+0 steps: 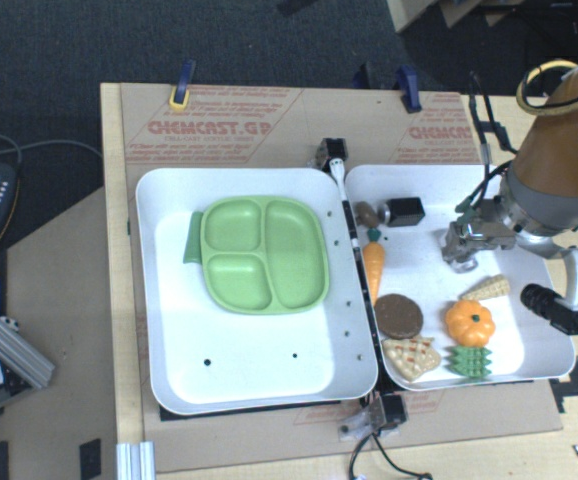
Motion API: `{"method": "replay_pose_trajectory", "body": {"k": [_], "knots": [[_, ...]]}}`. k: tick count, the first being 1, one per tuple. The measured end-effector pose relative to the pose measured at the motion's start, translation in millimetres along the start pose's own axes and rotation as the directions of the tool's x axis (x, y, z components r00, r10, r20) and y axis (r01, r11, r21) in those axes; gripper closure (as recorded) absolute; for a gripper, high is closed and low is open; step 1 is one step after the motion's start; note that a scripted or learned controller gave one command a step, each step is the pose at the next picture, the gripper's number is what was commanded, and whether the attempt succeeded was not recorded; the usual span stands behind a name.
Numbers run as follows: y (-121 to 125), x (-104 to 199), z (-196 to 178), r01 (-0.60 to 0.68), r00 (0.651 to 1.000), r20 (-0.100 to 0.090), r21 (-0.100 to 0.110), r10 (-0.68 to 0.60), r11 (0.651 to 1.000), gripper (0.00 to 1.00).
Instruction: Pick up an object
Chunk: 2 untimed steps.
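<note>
— Gripper (462, 251) status?
— Over the right bin (429, 183), nothing in it; I cannot tell its opening.
— Risk?
— Pumpkin (469, 322) sits beside wedge (487, 289); a crowded grasp may slip.

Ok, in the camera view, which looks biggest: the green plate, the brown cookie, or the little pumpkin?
1. Green plate, by far the largest.
2. Brown cookie and pumpkin look about alike; I can't rank them.

red "chemcast gp" print on brown protective sheet (219, 118) behind left bin; partial "chemcas" repeat at right
</note>
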State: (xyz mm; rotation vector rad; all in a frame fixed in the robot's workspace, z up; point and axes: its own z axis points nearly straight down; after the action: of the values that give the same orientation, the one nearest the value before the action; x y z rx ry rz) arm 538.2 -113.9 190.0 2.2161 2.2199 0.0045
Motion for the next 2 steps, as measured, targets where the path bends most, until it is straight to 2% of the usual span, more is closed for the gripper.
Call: {"method": "replay_pose_trajectory", "body": {"k": [1,2], "knots": [[1,0,-37,-0.001,1.0,0.0,0.0,0.001,1.0,1.0],[31,46,-26,0.004,1.0,-0.002,0.002,-0.004,1.0,1.0]]}}
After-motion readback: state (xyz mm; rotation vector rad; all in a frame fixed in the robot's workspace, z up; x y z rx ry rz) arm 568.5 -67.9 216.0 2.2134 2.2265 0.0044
